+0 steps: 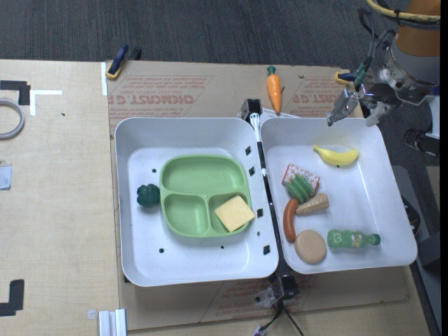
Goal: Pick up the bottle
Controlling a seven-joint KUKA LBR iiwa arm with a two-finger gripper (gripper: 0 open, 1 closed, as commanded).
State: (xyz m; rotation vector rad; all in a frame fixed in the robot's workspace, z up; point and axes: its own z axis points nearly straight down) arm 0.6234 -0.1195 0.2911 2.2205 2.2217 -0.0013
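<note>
Dark carpet surrounds a pale desk (56, 208) covered partly with flattened cardboard (175, 93), on which two white bins sit side by side. From the right edge the arm (418, 26) reaches in, and the gripper (355, 109) hangs above the far rim of the right bin (392, 180); its fingers appear spread and nothing sits between them (released, by this reading). Nearest below it lies a banana (336, 155). Further toward the near side sit a green-and-red item (301, 182), a sausage (290, 220), a bread stick (312, 204) and a round bun (310, 246). The bottle (353, 239), green and lying on its side, rests in the near right corner of this bin, just beside the bun and well apart from the gripper.

The left bin (133, 187) holds a green tray (203, 177) carrying a cheese slice (234, 213), with broccoli (148, 195) beside it. A carrot (273, 88) lies on the cardboard behind the bins.

Probable failure modes: the bottle may roll under finger contact, since it lies flat; the fingers may strike the bun or the bin wall, given the tight corner.
</note>
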